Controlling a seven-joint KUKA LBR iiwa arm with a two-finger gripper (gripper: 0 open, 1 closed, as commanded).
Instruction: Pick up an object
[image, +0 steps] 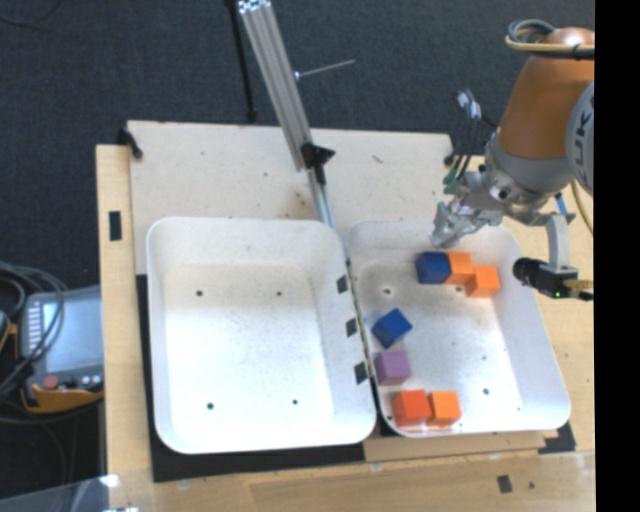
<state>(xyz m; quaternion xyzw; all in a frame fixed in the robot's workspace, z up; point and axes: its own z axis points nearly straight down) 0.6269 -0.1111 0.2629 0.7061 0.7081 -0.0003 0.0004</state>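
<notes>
Six blocks sit in the right bin (530, 350), and the left bin (250, 330) has nothing the arm would want. The gripper (450, 228) hangs over the far edge of the right bin, just past its far rim, tilted down toward the near left. I honestly can't tell how its tip is set from this angle, it's just a grey blur, and nothing visible hangs from it.

The thing that matters for the next move, I think: the closest candidate is the blue block (433, 267), which lies just on the near side of the gripper tip, a touch left of it. It's packed tight though, touching an orange block (460, 265) on its right, with another orange block (483, 281) right after that. So the row runs left to right and the blue one's free sides are far, near and left.

The other blue block (391, 326) and the purple block (391, 366) sit further toward the near left, well apart from the tip. Two more orange ones, (409, 406) and (444, 406), are at the near rim.
</notes>
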